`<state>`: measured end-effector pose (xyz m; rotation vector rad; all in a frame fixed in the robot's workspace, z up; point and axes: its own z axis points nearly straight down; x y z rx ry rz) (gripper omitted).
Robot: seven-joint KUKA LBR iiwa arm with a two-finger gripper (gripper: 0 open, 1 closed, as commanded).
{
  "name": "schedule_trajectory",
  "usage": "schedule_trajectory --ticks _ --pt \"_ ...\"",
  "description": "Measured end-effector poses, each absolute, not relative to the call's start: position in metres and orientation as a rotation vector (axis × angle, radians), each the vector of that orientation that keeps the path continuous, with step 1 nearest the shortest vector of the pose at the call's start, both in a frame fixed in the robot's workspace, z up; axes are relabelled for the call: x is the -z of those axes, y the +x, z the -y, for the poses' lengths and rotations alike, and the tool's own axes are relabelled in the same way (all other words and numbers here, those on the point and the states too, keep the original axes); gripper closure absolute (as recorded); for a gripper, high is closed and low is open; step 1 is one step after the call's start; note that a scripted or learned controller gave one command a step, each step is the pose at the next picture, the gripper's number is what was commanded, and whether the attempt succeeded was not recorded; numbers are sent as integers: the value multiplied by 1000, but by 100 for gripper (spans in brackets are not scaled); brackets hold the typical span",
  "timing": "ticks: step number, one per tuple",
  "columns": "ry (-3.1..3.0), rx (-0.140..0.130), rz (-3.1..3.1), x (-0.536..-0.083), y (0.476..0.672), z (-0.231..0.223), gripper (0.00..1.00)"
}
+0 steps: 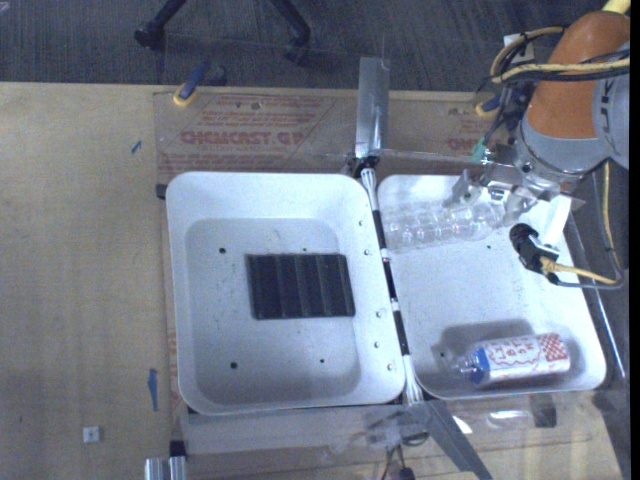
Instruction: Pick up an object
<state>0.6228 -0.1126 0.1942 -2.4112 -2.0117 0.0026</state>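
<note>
The gripper (478, 200) is down at the back of the right bin (500, 298), right at a clear plastic bottle (435, 224) — I cannot tell if it grabs it. Nothing looks lifted yet. A red-and-white bottle (515, 356) lies near the front. The left bin (190, 268) holds a dark ridged block (300, 286).

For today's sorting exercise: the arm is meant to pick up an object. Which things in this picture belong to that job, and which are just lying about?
Part of the job:
gripper
clear plastic bottle beneath it
red-and-white labelled bottle
right bin

Just lying about:
dark ribbed block
left bin
yellow clamp
tripod legs
</note>
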Motion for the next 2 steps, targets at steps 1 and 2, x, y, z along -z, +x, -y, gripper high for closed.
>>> schedule_trajectory --ticks 1,2 --pt "-2219 -1 2222 -167 536 196 0" --pt "-2118 7 2326 -88 481 132 0"
